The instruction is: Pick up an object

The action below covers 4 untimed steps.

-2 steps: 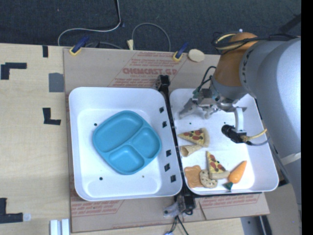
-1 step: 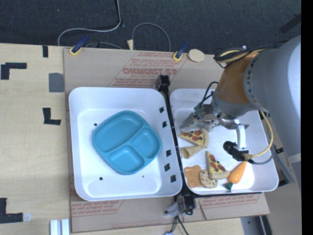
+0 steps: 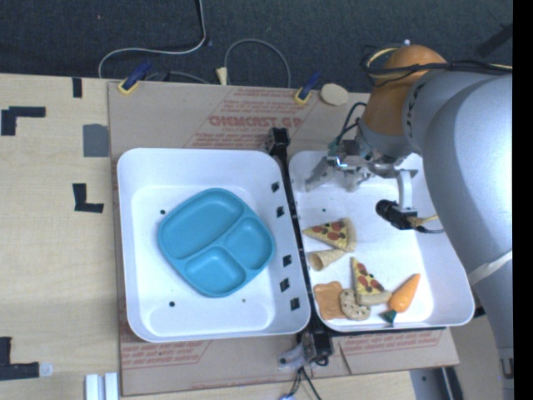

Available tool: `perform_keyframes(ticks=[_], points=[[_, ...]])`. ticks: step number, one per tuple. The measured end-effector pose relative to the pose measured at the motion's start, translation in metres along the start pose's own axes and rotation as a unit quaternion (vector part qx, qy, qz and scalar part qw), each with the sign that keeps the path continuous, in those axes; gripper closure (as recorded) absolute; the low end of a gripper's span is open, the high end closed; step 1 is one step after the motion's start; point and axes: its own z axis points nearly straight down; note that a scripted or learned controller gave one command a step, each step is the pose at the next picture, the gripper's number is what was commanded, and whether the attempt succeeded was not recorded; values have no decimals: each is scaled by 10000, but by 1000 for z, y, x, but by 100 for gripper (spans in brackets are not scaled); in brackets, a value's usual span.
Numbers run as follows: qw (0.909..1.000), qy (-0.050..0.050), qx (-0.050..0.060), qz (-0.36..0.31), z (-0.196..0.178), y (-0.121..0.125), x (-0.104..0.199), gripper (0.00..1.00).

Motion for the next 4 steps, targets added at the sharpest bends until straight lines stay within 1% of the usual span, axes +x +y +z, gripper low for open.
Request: perform_keyframes(ticks=[1,2,3,4], points=[[10000,-2,8,16,-2,-63,18,0],[10000,-6,-12,14,-2,-90,17,0],[10000,-7,-21,19,-3,-134,17,0],[10000,-27,-56,10,-112,-31,-37,0]])
